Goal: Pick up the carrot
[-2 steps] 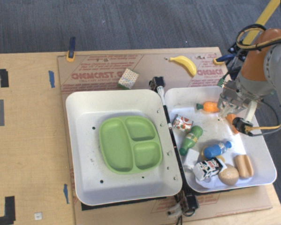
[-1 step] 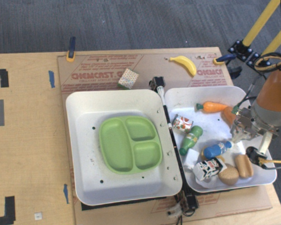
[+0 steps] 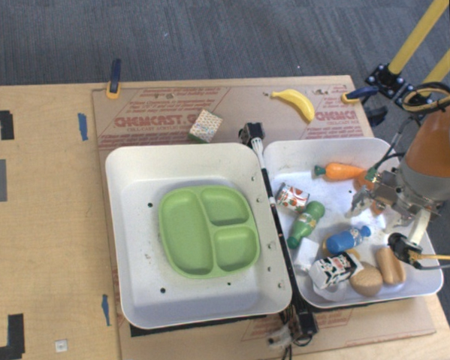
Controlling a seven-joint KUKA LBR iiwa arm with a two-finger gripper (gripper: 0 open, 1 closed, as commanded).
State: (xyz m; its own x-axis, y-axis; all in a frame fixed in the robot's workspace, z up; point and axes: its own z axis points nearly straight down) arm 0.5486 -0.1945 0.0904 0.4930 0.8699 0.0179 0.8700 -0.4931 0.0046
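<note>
Approaching stage: claw (image 3: pixel 370 196), grip state not discernible, hangs in the right bin (image 3: pixel 287 151) just beside the carrot (image 3: pixel 343 171); next needs closing squarely around it.

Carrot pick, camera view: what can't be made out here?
- Gripper: fingers too small and cluttered in the camera view to tell open from shut.
- Carrot: its right tip meets the gripper hardware; contact can't be judged.
- Arm: cut off by the right edge.
- Small can: label too small to read.
- Cube behind the bins: pattern blurred.
</note>
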